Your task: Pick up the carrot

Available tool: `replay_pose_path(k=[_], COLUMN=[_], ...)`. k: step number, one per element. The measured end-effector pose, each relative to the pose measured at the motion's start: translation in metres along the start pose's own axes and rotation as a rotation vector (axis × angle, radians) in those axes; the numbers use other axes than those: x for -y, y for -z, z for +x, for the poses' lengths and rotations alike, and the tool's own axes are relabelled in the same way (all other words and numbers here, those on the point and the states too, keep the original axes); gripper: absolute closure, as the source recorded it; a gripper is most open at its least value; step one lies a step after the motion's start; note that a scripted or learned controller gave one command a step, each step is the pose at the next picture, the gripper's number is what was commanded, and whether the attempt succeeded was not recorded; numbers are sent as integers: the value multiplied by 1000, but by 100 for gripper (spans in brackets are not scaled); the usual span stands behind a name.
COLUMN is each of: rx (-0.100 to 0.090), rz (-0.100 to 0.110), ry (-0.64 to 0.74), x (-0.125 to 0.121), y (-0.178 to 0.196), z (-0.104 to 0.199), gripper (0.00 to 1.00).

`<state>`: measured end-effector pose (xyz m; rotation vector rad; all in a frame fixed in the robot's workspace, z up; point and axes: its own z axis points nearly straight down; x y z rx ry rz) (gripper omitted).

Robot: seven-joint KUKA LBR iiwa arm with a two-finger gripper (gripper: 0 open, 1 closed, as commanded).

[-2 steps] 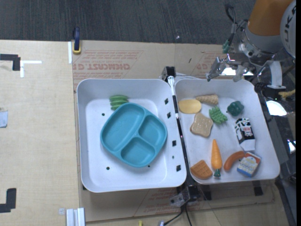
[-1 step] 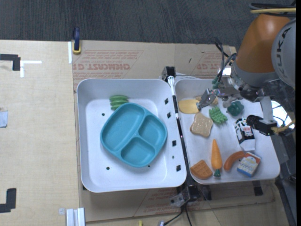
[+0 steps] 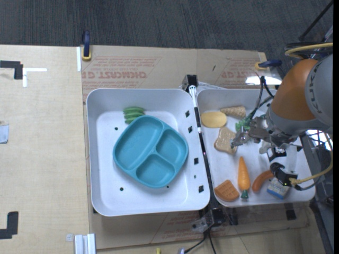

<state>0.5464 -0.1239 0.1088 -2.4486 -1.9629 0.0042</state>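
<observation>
Camera view, task barely started. Carrot [image 3: 243, 174] lying flat in right bin [image 3: 302, 194], near front edge, green stub toward front, orange body pointing to back. Not lifted, nothing around it, not gripped. Just beside it on left: brown wedge of toast [image 3: 227, 190]; just beside on right: small sausage [image 3: 261, 180]; blue-white box [image 3: 277, 188] near front right corner. Further back in same bin: yellow lemon-like piece [image 3: 213, 119], tan bread piece [image 3: 233, 111], cracker-like slice [image 3: 226, 140].

Pincer [image 3: 242, 134] hanging over middle of right bin, behind carrot, close to cracker slice, with a green bit next to tip. Open or closed: cannot tell, tip too small and cluttered. Nothing seen carried.

Left bin [image 3: 100, 194] with blue divided plate [image 3: 151, 151] and green pods [image 3: 134, 112] at back, touching plate edge; irrelevant to task.

Done: arm over correct bin, judged at approach stage. Left: shift toward front over carrot, line up across its narrow width, descend, close, lift. Risk, judged: toast and sausage crowding both sides, easy to snag wrong item.
</observation>
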Motion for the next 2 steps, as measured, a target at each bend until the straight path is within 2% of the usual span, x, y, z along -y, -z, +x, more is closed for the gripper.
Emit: replay_pose_path(k=[1, 2], rx=[-1, -1], rz=[0, 0], ry=[-22, -29], x=[70, 69], y=[-18, -10], z=[1, 0], gripper=[0, 100])
